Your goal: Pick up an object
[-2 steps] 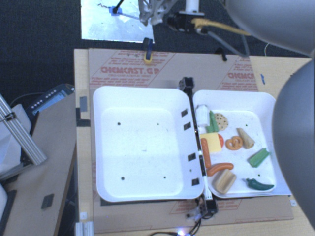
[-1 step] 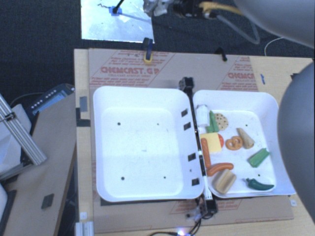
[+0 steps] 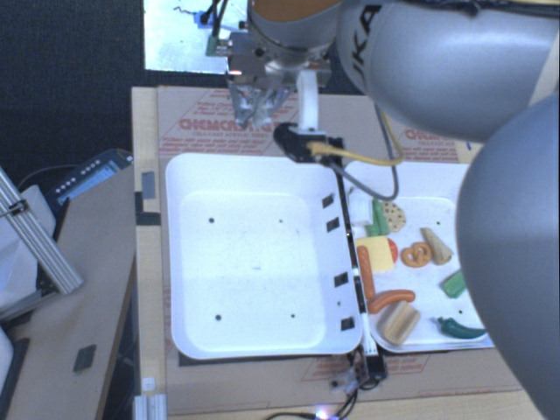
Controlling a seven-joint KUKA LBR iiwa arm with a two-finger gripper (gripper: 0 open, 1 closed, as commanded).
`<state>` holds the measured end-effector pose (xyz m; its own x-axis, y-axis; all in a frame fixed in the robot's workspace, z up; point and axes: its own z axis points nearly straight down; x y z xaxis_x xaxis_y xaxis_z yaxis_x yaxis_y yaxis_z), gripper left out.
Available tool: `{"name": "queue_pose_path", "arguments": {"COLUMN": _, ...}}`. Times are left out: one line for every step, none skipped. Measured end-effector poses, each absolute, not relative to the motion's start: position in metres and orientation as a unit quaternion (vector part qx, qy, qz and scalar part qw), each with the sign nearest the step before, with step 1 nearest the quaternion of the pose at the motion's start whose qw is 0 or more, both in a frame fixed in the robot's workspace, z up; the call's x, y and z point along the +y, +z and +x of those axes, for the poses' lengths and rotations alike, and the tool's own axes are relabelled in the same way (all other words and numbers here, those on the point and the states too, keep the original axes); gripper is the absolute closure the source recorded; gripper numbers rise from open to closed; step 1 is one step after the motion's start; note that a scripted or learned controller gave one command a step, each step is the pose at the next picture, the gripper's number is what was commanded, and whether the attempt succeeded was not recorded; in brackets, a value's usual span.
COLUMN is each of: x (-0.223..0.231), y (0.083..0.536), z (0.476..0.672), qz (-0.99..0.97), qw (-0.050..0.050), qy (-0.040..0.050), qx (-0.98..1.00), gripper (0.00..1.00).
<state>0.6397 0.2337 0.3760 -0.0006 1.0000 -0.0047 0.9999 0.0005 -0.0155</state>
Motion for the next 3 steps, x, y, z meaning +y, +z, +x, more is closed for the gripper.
{"name": "queue_pose_path", "arguments": {"x": 0.234, "y": 0.388, "z": 0.67, "qz": -0.707, "qw": -0.001, "qy": -0.0015, "qx": -0.707, "gripper": 1.0}}
{"name": "queue_pose_path", "arguments": {"x": 0.234, "y": 0.529, "z": 0.668, "qz": -0.705, "qw": -0.004, "qy": -0.0081, "qx": -0.709, "gripper": 1.0}}
{"name": "queue_pose_path", "arguments": {"x": 0.234, "y": 0.386, "z": 0.633, "qz": -0.707, "qw": 0.003, "qy": 0.006, "qx": -0.707, "gripper": 1.0}}
